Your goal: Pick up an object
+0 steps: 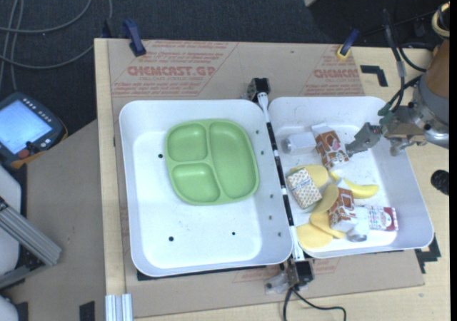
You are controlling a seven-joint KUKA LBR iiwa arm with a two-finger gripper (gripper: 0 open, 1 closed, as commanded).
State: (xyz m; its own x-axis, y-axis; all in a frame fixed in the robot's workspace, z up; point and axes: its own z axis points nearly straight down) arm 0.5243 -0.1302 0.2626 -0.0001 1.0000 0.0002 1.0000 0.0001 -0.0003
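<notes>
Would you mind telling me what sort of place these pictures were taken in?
Probably a robotics lab bench: two white bins clamped to a board, a green divided tray in one, and a robot gripper over toy food items in the other.

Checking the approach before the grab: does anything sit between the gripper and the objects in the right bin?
Nothing visible does. The gripper hangs over the right bin, right beside the brown-and-white packet; the banana lies just below in the view.
</notes>
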